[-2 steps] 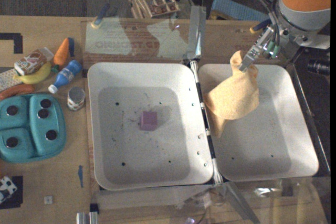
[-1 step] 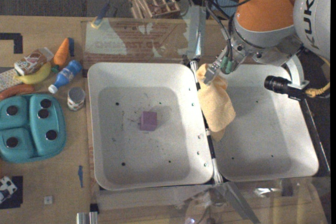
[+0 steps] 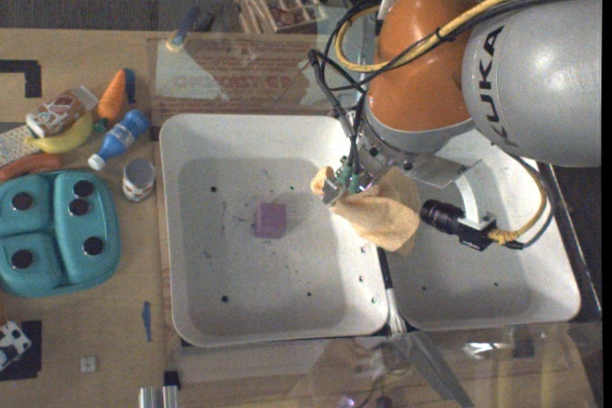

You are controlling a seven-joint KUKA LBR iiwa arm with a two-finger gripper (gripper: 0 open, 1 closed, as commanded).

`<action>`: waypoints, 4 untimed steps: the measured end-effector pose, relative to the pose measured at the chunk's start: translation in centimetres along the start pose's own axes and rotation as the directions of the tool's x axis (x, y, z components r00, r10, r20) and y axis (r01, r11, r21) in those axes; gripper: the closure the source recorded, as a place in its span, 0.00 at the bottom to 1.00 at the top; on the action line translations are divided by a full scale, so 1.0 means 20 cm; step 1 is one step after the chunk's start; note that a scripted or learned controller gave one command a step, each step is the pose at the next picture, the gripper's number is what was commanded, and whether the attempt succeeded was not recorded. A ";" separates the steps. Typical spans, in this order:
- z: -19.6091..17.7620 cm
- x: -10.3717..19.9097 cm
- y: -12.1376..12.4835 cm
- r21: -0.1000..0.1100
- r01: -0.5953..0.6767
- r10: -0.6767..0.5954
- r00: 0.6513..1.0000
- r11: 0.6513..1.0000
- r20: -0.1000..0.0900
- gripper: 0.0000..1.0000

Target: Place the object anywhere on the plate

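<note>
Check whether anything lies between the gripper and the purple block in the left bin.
Nothing visible does. The purple block lies on the left bin floor, with bare white floor between it and the gripper at the bin's right side. A tan floppy piece sits on the gripper's far side, across the bins' divide.
</note>
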State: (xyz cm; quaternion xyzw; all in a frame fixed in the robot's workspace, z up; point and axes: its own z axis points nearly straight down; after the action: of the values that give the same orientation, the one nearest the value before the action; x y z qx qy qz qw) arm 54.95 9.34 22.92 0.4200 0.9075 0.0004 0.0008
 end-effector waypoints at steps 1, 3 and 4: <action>0.21 -0.47 -0.03 -0.006 -0.031 0.031 1.000 0.999 0.006 1.00; -0.40 -0.26 0.03 -0.001 0.157 -0.157 0.988 0.988 0.001 1.00; 0.16 -0.05 0.10 -0.001 0.201 -0.201 0.980 0.980 0.000 1.00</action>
State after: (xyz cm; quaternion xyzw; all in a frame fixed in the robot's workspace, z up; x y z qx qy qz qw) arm 57.05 9.88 19.79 0.3260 0.9454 0.0008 0.0011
